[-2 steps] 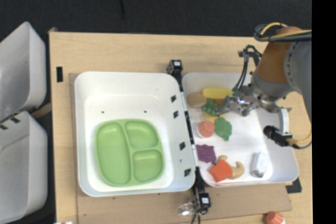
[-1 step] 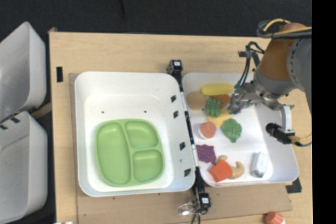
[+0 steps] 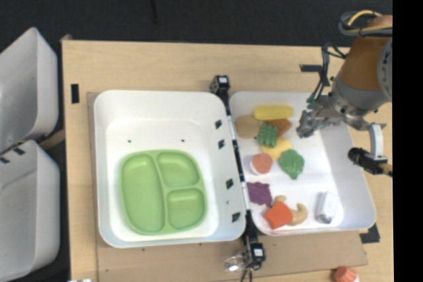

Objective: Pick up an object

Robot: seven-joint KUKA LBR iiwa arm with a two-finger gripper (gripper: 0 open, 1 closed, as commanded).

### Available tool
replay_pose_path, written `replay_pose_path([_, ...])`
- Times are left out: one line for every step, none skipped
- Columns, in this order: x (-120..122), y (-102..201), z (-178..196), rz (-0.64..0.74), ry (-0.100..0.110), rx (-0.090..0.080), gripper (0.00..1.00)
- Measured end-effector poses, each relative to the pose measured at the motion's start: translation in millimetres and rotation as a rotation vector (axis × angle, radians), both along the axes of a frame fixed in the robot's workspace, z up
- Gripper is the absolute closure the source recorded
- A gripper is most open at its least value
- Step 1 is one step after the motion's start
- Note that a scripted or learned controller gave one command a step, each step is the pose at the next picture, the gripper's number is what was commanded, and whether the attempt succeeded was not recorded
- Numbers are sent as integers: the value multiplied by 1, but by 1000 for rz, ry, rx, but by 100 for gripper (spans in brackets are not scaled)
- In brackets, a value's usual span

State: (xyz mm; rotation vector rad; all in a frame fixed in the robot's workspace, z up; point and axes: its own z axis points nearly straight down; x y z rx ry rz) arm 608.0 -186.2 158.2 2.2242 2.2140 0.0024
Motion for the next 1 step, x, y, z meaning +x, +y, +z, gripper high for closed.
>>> replay_pose_path([-5, 2, 47, 3, -2, -1, 100])
